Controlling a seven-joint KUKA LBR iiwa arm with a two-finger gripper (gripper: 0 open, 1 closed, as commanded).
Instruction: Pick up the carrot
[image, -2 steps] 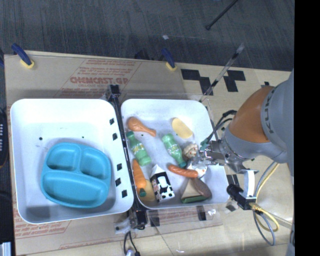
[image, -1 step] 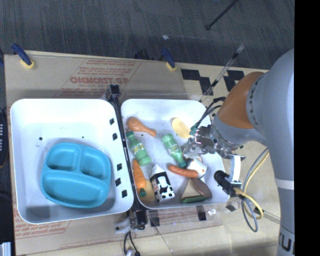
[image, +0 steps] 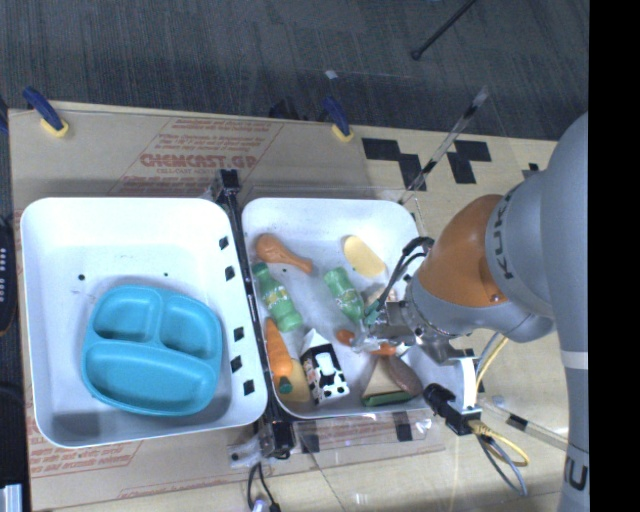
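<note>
The carrot (image: 277, 357) is a long orange piece with a green end. It lies along the left wall of the right bin (image: 310, 212), near the front. My gripper (image: 372, 335) reaches down into the middle of that bin, to the right of the carrot and apart from it. A black-and-white carton (image: 325, 373) stands between them. Small orange bits show right at the gripper's tip, and what they are is unclear. The wrist hides the tip's underside.
The right bin also holds a brown drumstick (image: 283, 256), a yellow piece (image: 364, 256), two green bottles (image: 273, 296) (image: 342, 289), a brown item (image: 401, 375) and a green stick (image: 388, 398). A blue divided tray (image: 152, 349) sits in the left bin (image: 60, 240).
</note>
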